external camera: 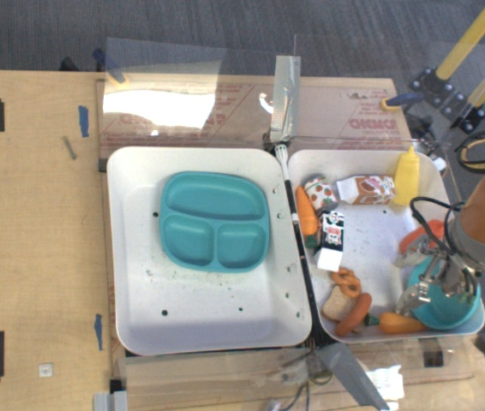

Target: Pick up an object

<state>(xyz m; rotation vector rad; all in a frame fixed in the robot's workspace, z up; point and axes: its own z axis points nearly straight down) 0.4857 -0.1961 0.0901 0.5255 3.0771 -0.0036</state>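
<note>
The right bin (371, 229) holds several toy foods. A yellow mustard bottle (407, 176) and a brown wrapped snack (364, 189) lie at its far side. A carrot (307, 212) and a black-and-white carton (333, 229) sit near the left wall. A pretzel (346, 279), a bread chunk (338, 301), a sausage (356, 313) and a second carrot (399, 322) lie at the front. My gripper (428, 289) is low in the bin's front right corner, at the left rim of a teal bowl (450, 312). A red piece (413, 241) lies just behind it.
The left bin (140, 315) carries a teal divided plate (215, 221) in its middle. A raised divider (298, 255) separates the two bins. A clear panel and a metal post (285, 101) stand behind them. Yellow struts (474, 32) rise at the far right.
</note>
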